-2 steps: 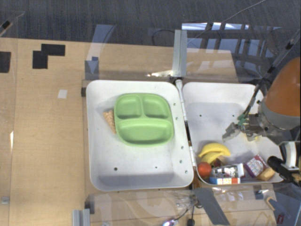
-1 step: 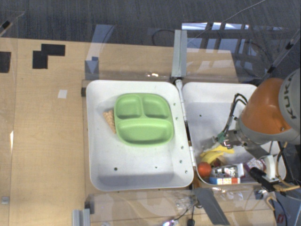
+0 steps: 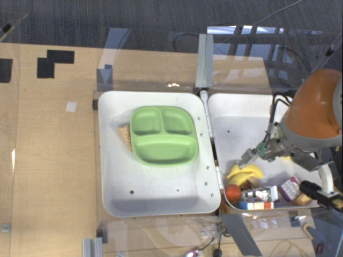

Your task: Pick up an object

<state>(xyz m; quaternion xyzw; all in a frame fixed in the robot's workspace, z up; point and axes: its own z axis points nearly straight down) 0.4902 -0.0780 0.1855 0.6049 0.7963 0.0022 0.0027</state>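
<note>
My gripper point(image 3: 258, 152) hangs low over the right bin point(image 3: 241, 119), just above and slightly right of a yellow banana point(image 3: 245, 173). Nothing shows held in it. In that bin's near corner lie a red round fruit point(image 3: 233, 192), a white box with coloured print point(image 3: 260, 194), a purple packet point(image 3: 290, 187) and a small tan piece point(image 3: 303, 199). The grey arm with its orange band point(image 3: 316, 108) covers the bin's right side.
The left bin point(image 3: 155, 199) holds a green divided plate point(image 3: 163, 135), and a tan cracker-like piece point(image 3: 125, 137) pokes out from under the plate's left edge. A metal divider point(image 3: 210, 138) separates the two bins. Wooden bench lies to the left.
</note>
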